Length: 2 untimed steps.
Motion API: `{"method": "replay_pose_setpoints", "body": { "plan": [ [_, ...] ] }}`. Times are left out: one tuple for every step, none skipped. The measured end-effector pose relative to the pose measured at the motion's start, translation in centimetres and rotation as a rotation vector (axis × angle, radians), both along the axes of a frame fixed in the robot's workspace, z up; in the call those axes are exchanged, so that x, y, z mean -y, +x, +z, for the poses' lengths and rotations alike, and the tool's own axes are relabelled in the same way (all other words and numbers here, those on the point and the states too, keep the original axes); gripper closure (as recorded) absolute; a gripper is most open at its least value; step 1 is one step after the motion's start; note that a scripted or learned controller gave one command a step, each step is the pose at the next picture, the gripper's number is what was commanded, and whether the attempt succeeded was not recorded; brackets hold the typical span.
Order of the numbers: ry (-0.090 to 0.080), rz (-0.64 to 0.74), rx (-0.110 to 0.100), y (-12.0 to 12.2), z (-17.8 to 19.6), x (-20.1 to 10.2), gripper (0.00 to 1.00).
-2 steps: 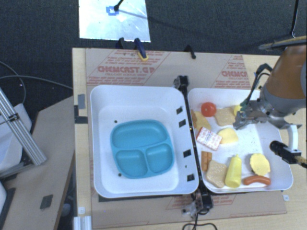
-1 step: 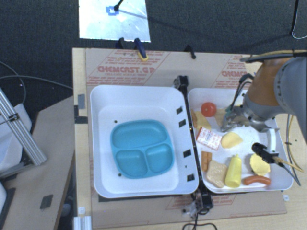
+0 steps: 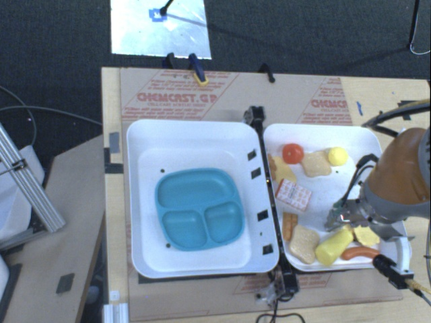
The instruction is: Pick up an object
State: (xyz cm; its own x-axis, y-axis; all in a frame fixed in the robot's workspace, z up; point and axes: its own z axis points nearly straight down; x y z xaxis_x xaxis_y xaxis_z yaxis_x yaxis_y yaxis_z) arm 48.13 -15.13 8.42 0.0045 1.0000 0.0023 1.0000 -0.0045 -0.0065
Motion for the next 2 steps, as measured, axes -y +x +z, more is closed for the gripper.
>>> {"method": "replay_pose_setpoints", "body": {
  "plan": [
    [-0.003,0.005,0.01,0.6,1.1,-0.1,1.0],
    [-0.002,0.014,0.013,1.7,10.4,-7.4,1.0]
  ]
}}
